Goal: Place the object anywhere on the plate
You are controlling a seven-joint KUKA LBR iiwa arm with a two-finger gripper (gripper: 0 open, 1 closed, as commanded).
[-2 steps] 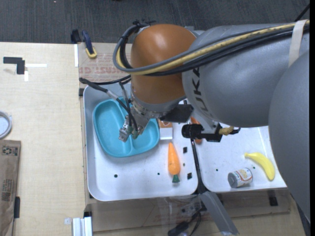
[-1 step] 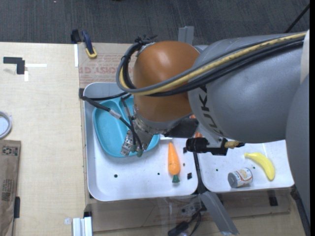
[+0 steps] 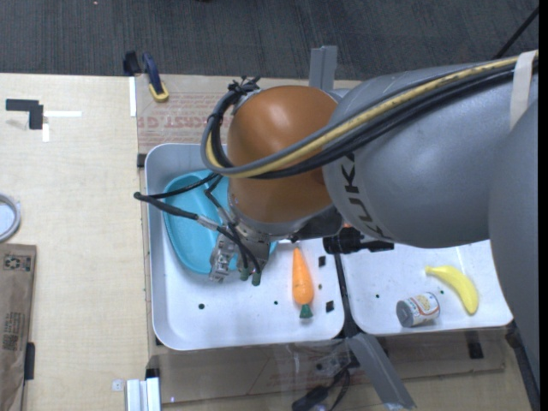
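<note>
Camera view gives you the end effector (image 3: pixel 235 262) low over the left white bin (image 3: pixel 171 315), at the edge of the light-blue plastic plate (image 3: pixel 190 229); you cannot tell its state; the orange plastic carrot (image 3: pixel 301 285) lies just right of it on the bin floor, off the plate; a yellow banana (image 3: pixel 456 286) and a small can (image 3: pixel 418 309) sit in the right bin (image 3: pixel 377 311).

Over in my right bin (image 3: pixel 377 311) there's a banana (image 3: pixel 457 286) next to a little tipped-over can (image 3: pixel 418 309). Roll of tape (image 3: pixel 7 218) sits far left.
</note>
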